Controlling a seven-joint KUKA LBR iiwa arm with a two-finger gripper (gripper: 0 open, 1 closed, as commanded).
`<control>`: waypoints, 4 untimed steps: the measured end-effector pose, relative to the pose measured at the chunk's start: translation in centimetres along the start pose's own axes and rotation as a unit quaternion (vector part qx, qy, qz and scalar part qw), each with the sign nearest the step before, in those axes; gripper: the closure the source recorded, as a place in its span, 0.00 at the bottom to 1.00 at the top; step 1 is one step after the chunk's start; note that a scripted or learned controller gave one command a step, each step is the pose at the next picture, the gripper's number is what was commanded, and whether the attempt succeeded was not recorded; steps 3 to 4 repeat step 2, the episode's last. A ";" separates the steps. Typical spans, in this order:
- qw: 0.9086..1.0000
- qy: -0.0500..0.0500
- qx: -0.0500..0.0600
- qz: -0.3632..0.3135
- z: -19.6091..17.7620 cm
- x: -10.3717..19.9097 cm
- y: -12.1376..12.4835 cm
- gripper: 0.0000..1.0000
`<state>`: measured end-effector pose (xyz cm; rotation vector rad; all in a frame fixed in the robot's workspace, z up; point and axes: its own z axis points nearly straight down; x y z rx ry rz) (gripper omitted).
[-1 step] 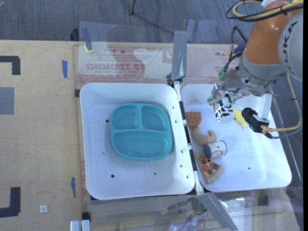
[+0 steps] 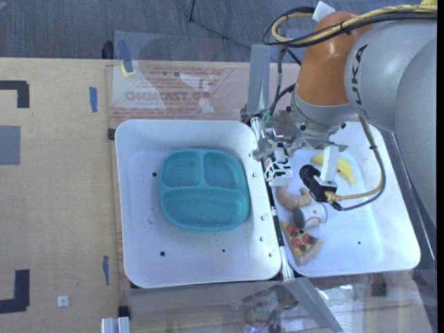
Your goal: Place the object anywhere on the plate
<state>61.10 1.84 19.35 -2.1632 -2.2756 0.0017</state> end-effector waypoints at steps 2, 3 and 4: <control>0.997 0.000 0.000 -0.083 0.9 5.2 -0.1 0.00; 0.997 0.000 0.000 -0.083 0.9 5.2 -0.1 0.00; 0.997 0.000 0.000 -0.083 0.9 5.2 -0.1 0.00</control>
